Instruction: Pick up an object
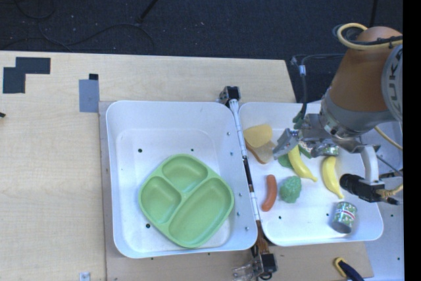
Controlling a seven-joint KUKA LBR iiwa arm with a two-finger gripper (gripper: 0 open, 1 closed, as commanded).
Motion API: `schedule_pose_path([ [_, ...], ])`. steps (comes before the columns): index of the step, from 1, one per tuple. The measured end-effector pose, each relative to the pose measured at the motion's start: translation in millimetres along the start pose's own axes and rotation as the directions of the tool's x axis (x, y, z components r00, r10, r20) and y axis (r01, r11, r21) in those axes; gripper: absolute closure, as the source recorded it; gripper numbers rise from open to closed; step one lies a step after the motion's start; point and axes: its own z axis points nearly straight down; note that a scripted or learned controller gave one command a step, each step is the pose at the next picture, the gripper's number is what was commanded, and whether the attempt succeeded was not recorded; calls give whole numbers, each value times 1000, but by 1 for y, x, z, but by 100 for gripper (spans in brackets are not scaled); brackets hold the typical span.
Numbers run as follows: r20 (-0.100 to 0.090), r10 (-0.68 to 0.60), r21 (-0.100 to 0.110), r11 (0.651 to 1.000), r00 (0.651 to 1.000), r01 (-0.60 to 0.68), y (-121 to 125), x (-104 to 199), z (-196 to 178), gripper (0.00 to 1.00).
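Note:
My gripper (299, 145) hangs low over the middle of the right bin (368, 230), the arm coming in from the right. Directly under and in front of it lies a yellow banana (302, 165), with a small green piece (284, 160) beside it. A second banana (331, 176) lies just to the right. To the gripper's left are a yellow wedge (258, 135) and a tan piece (263, 154). A red sausage (269, 192), a green broccoli (290, 189) and a small can (343, 216) sit nearer the front. Nothing is visibly lifted.
The left bin (122, 135) holds a green divided plate (186, 199). A metal clamp (230, 95) sits where the two bins meet at the back. Bare wooden bench (46, 174) spreads to the left. A yellow-handled tool (347, 268) lies in front of the right bin.

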Motion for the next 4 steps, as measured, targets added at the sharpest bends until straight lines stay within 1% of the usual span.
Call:
schedule_pose_path([
  [1, 1, 1, 1, 1000, 1000, -1, 59, -107, 89, 0],
  [2, -23, -12, 2, 1000, 1000, 12, 98, -116, 132, 0],
  [3, -1, -2, -2, 1000, 1000, 2, 95, -76, 133, 0],
  [4, 1, -2, -1, 1000, 1000, 2, 95, -79, 133, 0],
])
